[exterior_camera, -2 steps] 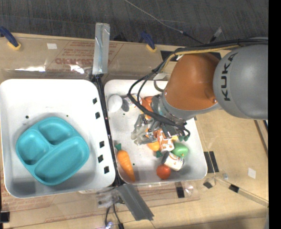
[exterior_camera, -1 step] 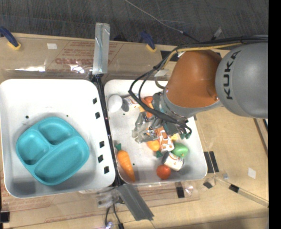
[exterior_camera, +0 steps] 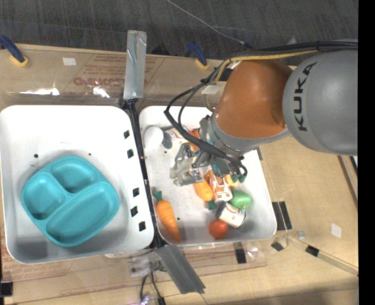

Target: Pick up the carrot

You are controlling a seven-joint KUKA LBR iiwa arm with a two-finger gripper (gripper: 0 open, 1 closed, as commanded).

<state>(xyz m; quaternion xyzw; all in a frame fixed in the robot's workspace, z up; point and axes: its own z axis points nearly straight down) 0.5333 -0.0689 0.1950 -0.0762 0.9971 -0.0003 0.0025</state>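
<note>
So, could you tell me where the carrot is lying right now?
The carrot lies in the right bin, near its front-left corner by the divider, left of the small red item.

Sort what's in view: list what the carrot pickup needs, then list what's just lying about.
For the job:
carrot, in the right bin
gripper, hovering above that bin

Lying about:
teal divided plate in the left bin
red tomato
green item

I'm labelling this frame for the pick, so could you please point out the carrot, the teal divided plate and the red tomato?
carrot (exterior_camera: pixel 168 216): camera view, middle of its orange body.
teal divided plate (exterior_camera: pixel 37 199): camera view, its left rim.
red tomato (exterior_camera: pixel 218 229): camera view, centre of its red skin.
</note>
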